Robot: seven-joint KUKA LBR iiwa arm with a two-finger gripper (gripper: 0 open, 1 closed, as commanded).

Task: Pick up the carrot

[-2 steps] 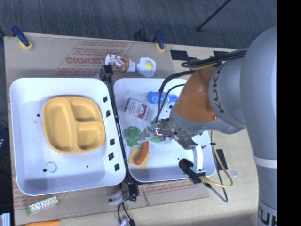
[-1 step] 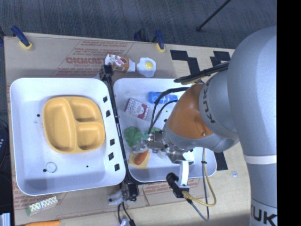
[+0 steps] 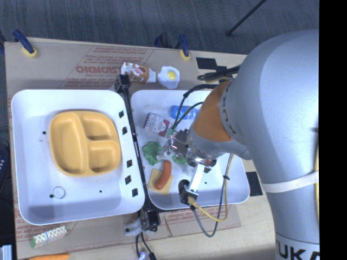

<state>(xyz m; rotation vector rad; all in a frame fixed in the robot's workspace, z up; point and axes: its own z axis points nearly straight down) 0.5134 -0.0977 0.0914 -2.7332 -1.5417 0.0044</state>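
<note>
Grey carpet lies beyond a bench [image 3: 81,58] topped with printed cardboard, seen from the one camera above. Two white bins sit on it side by side, and the right bin [image 3: 238,191] serves as the landmark.

Inside the right bin, towards its near left corner, the carrot [image 3: 164,174] lies slanted on a flat yellow slice [image 3: 157,184]. Just beyond the carrot in the same bin is a green leafy piece [image 3: 151,151]. Farther back are a small red and white carton [image 3: 157,124] and a blue thing [image 3: 181,111], the latter partly hidden by the arm.

The grey arm [image 3: 282,123] with its orange band [image 3: 209,121] reaches over the right bin from the right. Its pincer [image 3: 178,145] hangs over the middle of the bin, just right of the green piece and just beyond the carrot. Whether the pincer is open or closed cannot be told, and the carrot is not in it. A yellow cable [image 3: 212,216] loops from the wrist over the bin's near rim.

Left of the right bin, touching its side, the left bin [image 3: 21,161] holds a yellow divided plate [image 3: 84,142]. Behind the right bin's far left corner, on the cardboard, lie a small brown and white bottle [image 3: 135,72] and a white and yellow thing [image 3: 169,77].
</note>
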